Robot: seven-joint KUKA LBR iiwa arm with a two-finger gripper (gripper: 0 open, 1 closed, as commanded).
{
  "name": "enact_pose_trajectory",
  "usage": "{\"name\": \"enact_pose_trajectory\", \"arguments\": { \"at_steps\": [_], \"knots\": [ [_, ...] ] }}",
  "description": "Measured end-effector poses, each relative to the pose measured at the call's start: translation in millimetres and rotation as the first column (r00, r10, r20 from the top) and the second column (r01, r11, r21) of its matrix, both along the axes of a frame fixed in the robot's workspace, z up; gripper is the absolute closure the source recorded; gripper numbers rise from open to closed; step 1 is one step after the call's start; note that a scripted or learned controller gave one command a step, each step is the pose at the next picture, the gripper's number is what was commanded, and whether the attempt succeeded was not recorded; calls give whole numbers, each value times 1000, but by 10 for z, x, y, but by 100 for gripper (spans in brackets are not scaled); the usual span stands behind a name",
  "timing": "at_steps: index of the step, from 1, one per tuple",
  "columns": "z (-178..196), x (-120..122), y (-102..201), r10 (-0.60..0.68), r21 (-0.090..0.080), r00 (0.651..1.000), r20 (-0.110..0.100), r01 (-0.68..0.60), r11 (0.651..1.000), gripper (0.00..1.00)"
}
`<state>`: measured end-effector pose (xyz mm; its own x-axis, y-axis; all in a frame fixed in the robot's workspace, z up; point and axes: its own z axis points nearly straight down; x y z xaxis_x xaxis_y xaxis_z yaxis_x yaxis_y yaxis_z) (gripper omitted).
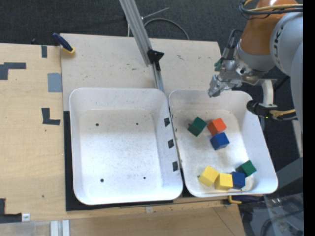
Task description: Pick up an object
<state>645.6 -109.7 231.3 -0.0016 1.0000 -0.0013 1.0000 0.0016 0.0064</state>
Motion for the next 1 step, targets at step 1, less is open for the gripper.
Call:
{"name": "enact_pose_trajectory", "arguments": {
  "at_steps": [1],
  "knots": [
    [451,10,4,0,1,1000,-2,0,1000,100]
  ]
}}
